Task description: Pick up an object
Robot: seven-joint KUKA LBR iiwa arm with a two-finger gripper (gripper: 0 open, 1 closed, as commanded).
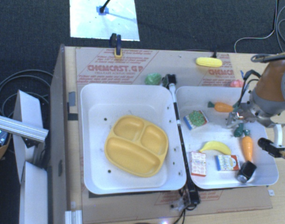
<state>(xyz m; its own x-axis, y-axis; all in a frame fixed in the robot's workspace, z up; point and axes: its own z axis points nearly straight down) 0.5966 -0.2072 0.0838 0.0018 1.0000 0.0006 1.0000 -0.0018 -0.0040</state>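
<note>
Right bin [268, 174], near edge: black cylinder [246, 171], small cartons, banana [216, 147].
Carrot [247, 147]: lies in the right bin, just nearer the camera than the jaws [237, 119]; long axis runs near-to-far, green top pointing at the jaws, tip toward the black cylinder.
Jaws: low over the bin beside the green top; whether apart or together cannot be told.
Second carrot [222, 108]: farther back, lying crosswise.
Left bin [89, 125]: yellow tray [136, 145].

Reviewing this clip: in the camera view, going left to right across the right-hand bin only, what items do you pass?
Red-and-white packet → green-topped packet → banana → upper carrot → blue-and-white packet → lower carrot, with the gripper just above it.
</note>
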